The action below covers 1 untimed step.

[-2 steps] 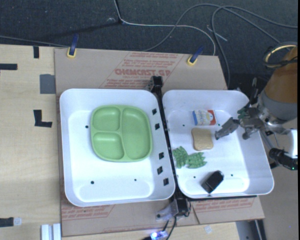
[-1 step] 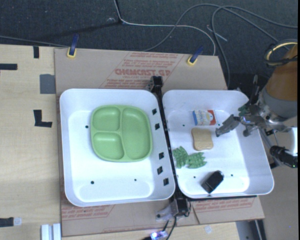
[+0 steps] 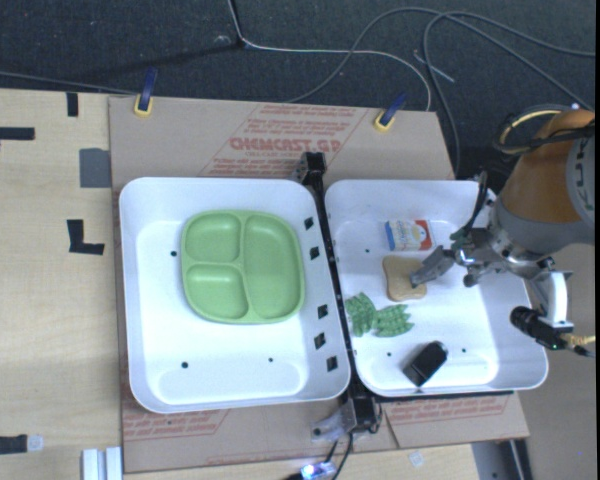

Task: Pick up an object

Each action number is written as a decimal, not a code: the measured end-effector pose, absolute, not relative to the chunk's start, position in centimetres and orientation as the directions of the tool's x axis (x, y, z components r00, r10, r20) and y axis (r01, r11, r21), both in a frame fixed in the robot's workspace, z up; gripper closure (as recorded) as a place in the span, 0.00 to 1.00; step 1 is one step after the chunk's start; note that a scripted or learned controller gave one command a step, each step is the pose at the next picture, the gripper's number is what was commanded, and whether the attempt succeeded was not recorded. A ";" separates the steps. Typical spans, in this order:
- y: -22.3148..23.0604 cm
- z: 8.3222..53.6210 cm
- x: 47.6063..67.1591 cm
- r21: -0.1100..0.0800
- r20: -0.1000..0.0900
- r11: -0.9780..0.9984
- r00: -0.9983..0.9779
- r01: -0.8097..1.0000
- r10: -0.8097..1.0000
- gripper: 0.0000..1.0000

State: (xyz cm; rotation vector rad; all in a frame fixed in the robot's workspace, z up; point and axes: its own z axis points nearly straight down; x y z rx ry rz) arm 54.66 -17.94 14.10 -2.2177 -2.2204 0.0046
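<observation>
Brown cardboard covers the bench beneath two white bins, with dark carpet and loose cables beyond. Reaching in from the right, the grey arm with its orange band puts the tool low over the right bin, its tip at the right edge of a tan bread-like piece; whether the tool is spread or pressed together cannot be told. Just above lies a small white packet, below-left a green leafy item, lower still a black object. A green divided plate sits in the left bin.
</observation>
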 end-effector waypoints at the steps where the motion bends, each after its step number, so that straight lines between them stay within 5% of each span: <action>1: -17.9 8.8 54.6 -0.002 -0.001 0.000 0.000 1.000 1.000 0.00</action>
